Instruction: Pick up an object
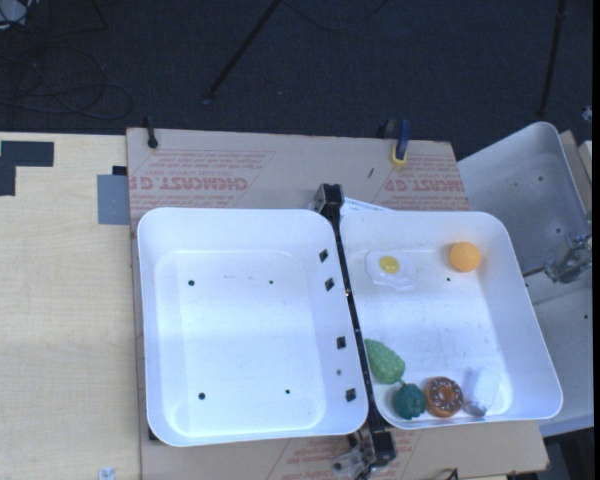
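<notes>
Along the right bin's (520, 298) near edge sit a donut (443, 396), teal ball (410, 401) and green leaf (385, 361); an orange (465, 257) and fried egg (391, 268) lie farther back, all loose, awaiting a pick.

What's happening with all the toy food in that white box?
Nothing is being picked up right now. The right bin holds toy food: a fried egg, an orange ball, a green leafy piece, a dark teal lump, a sprinkled donut and a whitish piece. They all lie loose on the bin floor. The left bin sits beside it.
</notes>
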Controlling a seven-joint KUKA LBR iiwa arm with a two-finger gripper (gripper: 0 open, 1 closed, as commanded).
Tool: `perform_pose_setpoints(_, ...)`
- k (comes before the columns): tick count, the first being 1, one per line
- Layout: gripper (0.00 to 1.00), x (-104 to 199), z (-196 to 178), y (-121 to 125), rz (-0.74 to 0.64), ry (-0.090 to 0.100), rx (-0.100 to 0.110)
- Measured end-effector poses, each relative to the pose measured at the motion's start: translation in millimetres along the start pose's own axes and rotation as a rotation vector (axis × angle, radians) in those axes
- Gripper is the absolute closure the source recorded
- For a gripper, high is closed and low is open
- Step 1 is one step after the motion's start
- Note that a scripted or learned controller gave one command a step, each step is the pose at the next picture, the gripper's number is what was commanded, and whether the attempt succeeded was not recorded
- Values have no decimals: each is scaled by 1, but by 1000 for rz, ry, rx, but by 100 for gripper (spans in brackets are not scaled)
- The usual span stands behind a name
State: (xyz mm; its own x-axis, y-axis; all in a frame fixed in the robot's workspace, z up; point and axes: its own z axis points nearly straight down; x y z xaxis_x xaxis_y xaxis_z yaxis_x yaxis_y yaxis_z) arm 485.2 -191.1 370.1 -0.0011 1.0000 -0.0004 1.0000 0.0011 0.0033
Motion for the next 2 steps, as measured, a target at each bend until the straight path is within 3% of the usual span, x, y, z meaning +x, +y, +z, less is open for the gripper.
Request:
perform_pose_setpoints(1,100,26,-23,-9,-2,0,2)
perform_pose_setpoints(2,100,-13,-21,-9,2,-1,4)
